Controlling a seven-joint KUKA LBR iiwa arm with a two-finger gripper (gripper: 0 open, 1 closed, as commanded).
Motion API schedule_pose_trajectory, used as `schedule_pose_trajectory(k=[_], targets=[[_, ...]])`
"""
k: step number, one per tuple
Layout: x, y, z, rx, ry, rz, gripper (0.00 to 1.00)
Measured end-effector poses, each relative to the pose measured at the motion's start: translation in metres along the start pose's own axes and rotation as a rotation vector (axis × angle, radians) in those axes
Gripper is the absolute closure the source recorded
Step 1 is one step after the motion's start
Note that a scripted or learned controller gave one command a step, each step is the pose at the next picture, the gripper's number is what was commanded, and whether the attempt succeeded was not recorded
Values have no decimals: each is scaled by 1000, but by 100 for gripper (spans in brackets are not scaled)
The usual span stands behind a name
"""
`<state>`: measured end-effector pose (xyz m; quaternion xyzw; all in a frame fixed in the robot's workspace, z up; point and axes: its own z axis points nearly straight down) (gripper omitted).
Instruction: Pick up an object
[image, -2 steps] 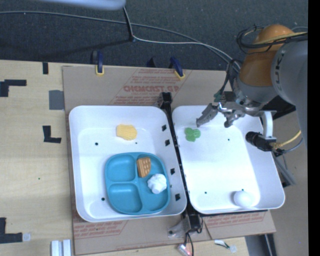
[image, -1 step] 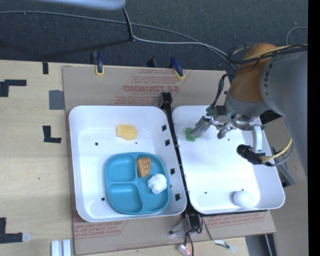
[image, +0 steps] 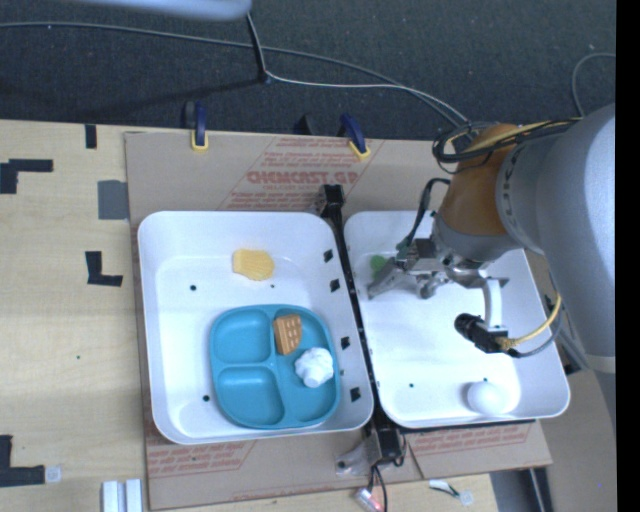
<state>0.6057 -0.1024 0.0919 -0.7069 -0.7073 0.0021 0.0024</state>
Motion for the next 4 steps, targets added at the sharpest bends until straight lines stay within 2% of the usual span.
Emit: schedule_pose_trajectory(k=[1,2,4], targets=[[0,0,7,-7,-1,0,0],[0,1,-4,-8,-2,0,100],[1,-4,-89,-10,-1,0,100]])
